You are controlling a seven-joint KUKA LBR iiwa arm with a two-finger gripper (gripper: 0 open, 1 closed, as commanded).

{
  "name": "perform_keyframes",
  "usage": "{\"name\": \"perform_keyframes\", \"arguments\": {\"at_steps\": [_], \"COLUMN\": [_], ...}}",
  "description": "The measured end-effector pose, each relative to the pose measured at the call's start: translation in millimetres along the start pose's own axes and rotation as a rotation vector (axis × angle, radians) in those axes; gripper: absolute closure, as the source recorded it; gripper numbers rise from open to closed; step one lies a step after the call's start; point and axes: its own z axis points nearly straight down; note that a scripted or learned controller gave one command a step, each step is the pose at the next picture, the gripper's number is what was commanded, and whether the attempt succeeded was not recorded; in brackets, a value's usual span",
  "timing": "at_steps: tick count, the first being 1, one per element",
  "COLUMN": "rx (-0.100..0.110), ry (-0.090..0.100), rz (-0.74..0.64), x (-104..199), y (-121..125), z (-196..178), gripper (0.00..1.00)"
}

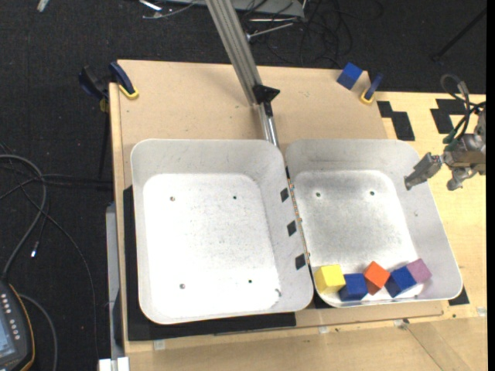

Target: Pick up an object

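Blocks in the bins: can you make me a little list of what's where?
right bin: holds five blocks along its near edge
blocks, left to right: yellow, blue, orange, blue, purple
left bin: white, beside the right bin
gripper: at the right bin's far right edge, holding nothing, away from the blocks
extra blue block: on the bench, outside the bins

So there's a little huddle of blocks jammed along the bottom edge of the right bin (433,230), lower right of the frame. Left to right: a yellow cube (330,276), a blue cube (354,286) right up against it, an orange cube (377,275) turned at an angle, another blue block (401,280), then a pale purple one (419,270) at the end. They all look to be touching their neighbours, pretty much in a row.
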Motion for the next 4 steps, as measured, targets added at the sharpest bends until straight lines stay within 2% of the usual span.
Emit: {"name": "perform_keyframes", "arguments": {"at_steps": [1, 2, 3, 4], "rx": [-0.002, 0.01, 0.002, 0.0], "ry": [-0.001, 0.006, 0.002, 0.003], "rz": [-0.003, -0.006, -0.004, -0.005], "x": [-3.5, 81.0, 121.5, 164.4], "y": [91.7, 52.7, 33.4, -4.6], "z": [41.9, 117.6, 113.8, 76.3], "gripper": [0.0, 0.0, 0.0, 0.0]}}
